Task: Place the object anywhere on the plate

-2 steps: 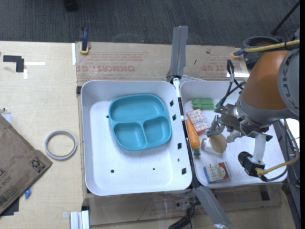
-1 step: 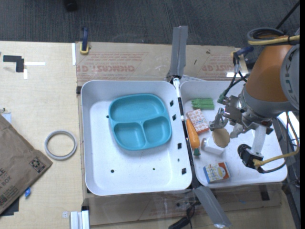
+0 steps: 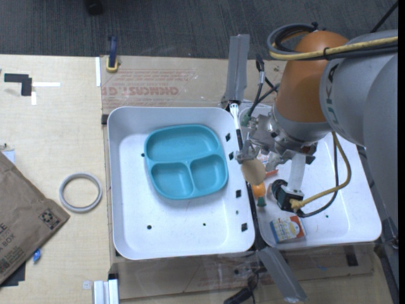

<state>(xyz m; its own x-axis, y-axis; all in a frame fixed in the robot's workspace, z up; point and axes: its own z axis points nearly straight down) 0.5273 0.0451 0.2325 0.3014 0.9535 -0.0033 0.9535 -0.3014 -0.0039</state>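
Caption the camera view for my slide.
KUKA arm's end effector over the bins' divider by a tan object; blue divided plate sits in the left bin.

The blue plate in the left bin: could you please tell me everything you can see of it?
The blue plate is a light turquoise tray of smooth, plastic-looking material, roughly rectangular with rounded corners. Raised ridges split it into three compartments: one long one across the far side and two smaller ones nearer the camera. It lies flat, right way up and slightly rotated, in the upper middle of the left bin. Nothing lies on it, and nothing but the bin floor touches it.
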